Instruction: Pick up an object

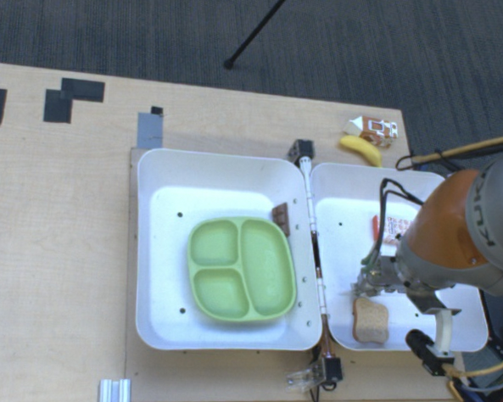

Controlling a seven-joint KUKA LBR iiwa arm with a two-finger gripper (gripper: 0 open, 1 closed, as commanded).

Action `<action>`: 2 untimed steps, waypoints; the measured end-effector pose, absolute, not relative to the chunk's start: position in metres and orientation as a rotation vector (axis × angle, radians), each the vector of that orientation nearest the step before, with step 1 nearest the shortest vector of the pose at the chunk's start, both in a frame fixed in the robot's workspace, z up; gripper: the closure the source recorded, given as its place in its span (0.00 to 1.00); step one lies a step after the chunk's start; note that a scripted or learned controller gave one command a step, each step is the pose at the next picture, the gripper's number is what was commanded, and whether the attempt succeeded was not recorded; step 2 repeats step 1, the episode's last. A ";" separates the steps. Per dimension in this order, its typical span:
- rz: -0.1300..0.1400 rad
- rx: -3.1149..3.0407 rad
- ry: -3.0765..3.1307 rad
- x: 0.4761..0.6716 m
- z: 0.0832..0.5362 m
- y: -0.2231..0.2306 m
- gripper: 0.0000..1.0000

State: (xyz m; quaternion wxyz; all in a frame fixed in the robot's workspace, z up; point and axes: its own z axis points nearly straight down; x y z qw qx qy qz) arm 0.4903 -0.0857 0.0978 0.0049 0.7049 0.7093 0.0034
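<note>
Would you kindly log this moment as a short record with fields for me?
left bin: holds a green divided plate and a small brown item by its right wall
right bin: tan bread-like piece at the front, red-and-white packet partly under the arm
gripper: low in the right bin, just above the bread-like piece
bench behind bins: banana, small packet

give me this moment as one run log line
arm: over right bin | gripper: above tan block | green tray: left bin | grasp: unconfirmed
</note>
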 end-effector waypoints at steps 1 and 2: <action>0.012 2.215 2.227 0.489 0.087 -0.096 1.00; 0.012 2.215 2.227 0.489 0.087 -0.096 1.00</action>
